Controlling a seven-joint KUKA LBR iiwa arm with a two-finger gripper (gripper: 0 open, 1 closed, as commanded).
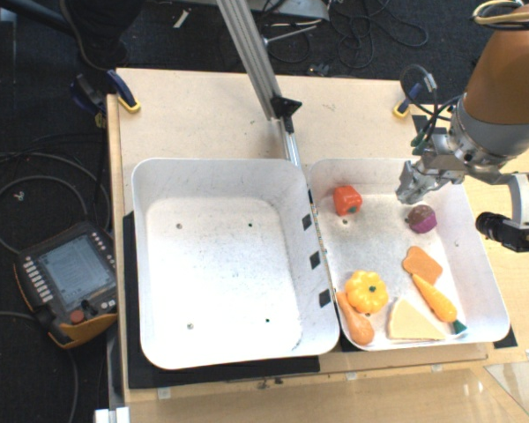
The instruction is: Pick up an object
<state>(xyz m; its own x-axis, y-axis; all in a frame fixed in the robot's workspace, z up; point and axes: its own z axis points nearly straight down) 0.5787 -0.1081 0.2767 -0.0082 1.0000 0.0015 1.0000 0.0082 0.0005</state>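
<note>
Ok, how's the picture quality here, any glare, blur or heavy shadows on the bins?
Camera view: even, soft light; the white bins look bright but not blown out; the gripper casts little shadow and looks slightly soft; the toy foods, such as the yellow pepper, stay sharp; the floor around the bench is dark.

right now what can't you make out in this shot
- End effector in the camera view: too small and dark to read its state.
- Pale yellow cheese wedge: right corner covered by the orange carrot.
- Grey arm with orange band: cut off by the top right edge.

Grey arm (498,135), broad orange band, black cables by wrist, metallic grey hand (413,186)
</note>
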